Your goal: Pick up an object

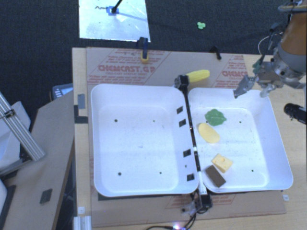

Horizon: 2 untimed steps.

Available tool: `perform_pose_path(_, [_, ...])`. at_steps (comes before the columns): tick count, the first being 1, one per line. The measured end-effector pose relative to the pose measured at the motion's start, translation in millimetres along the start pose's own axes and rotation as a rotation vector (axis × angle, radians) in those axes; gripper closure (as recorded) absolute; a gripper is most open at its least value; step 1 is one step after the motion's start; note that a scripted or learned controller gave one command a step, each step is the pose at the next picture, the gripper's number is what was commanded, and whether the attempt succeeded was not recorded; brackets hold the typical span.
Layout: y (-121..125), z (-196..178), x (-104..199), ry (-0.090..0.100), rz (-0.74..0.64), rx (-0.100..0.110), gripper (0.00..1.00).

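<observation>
From the camera above the bench, my claw [251, 86] hangs over the far rim of the right shallow white bin [276, 143], fingers spread apart with nothing between them. Inside that bin lie a crumpled green piece [215, 117], a yellow oval lump [208, 133], a yellow block [222, 163] and a brown block [215, 176] beside it.

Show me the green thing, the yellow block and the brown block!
green thing [215, 117], camera view, its middle
yellow block [222, 163], camera view, top face
brown block [216, 176], camera view, top face
</observation>
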<state>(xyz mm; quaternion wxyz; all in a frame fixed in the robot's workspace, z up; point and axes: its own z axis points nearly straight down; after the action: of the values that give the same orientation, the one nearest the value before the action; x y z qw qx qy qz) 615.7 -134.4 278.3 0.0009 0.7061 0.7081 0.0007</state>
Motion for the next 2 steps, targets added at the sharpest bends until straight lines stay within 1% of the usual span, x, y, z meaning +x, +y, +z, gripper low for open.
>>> perform_pose_path(1, [-4.6,197.3,48.7,0.004,-0.005,0.013,0.00])
perform_pose_path(2, [-0.5,176.8,45.4,0.000,-0.002,-0.002,1.00])
